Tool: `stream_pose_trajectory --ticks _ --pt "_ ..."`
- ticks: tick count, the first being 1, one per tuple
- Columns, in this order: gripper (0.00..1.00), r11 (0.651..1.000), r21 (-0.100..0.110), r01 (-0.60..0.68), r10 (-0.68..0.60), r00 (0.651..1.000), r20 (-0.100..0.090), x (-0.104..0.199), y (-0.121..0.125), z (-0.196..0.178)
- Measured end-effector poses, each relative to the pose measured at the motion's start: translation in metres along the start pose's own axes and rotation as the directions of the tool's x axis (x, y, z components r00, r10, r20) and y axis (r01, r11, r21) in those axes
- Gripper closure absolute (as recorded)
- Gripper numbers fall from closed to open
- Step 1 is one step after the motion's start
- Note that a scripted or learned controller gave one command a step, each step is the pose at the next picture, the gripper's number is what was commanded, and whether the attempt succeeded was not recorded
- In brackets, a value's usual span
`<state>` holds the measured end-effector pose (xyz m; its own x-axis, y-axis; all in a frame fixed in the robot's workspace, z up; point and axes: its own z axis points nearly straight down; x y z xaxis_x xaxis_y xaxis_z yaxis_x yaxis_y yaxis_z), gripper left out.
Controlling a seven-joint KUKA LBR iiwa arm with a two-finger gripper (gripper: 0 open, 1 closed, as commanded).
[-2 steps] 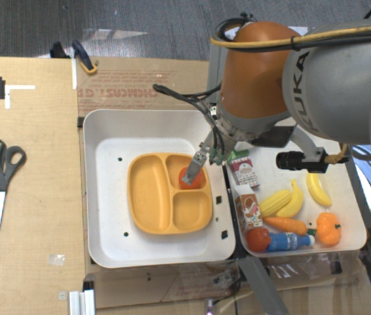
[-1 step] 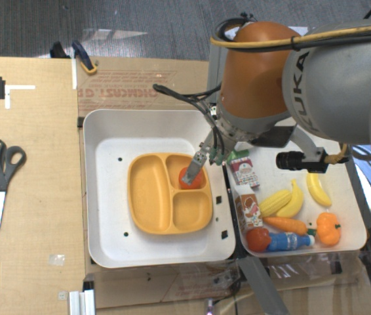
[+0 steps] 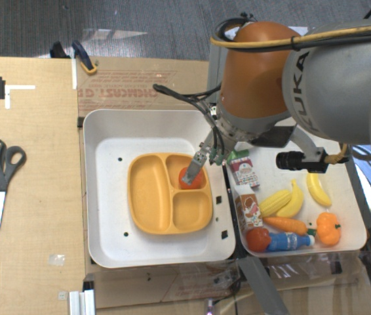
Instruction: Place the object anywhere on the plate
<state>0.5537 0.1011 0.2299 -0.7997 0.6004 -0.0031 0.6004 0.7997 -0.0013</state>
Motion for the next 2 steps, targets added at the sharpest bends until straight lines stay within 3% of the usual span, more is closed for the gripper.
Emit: stream_pose_trajectory --ticks 2 --pt "0.00 1.000 0.000 0.000 0.000 1.000 0.000 0.0000 0.0000 0.0000"
